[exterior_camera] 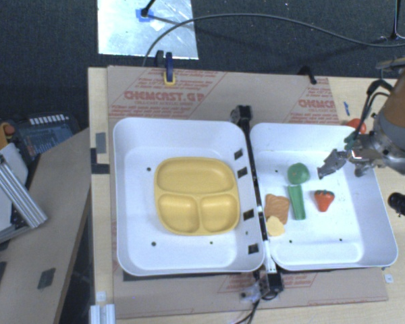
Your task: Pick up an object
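Note:
The right bin (371,248) holds a green toy vegetable (297,187) with a round head and a long stem. A red strawberry (323,199) lies to its right. A brown slice (277,206) and a small yellow piece (275,227) lie to its left. My gripper (341,170) hangs over the bin's upper right part, above and right of the strawberry. It stands open, and its fingers have nothing between them.
The left bin (131,181) holds a yellow three-compartment plate (194,196). A black hinged divider (251,181) runs between the bins. Cardboard (189,93) lies under both bins. Cables cross the dark floor behind the bench.

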Available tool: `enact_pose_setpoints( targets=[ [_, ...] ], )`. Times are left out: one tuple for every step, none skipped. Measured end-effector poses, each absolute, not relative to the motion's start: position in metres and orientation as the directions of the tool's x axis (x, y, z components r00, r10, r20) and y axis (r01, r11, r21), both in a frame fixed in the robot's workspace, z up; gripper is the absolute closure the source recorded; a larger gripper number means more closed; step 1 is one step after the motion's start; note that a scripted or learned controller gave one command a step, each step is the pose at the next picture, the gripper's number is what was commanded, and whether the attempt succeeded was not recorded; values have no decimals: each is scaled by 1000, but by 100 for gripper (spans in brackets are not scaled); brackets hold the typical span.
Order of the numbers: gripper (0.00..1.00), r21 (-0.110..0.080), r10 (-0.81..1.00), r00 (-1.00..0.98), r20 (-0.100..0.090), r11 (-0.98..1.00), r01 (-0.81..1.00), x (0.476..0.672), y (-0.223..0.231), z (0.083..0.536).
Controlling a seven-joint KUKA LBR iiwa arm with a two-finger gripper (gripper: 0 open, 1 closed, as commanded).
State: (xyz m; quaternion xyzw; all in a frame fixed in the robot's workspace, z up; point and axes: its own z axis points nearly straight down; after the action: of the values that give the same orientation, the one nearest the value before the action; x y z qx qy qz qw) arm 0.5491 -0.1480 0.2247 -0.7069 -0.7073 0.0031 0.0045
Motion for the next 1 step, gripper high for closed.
enact_pose_setpoints(
  targets=[
    [0,2,1000,-3,0,3,1000,552,-148,231]
  ],
)
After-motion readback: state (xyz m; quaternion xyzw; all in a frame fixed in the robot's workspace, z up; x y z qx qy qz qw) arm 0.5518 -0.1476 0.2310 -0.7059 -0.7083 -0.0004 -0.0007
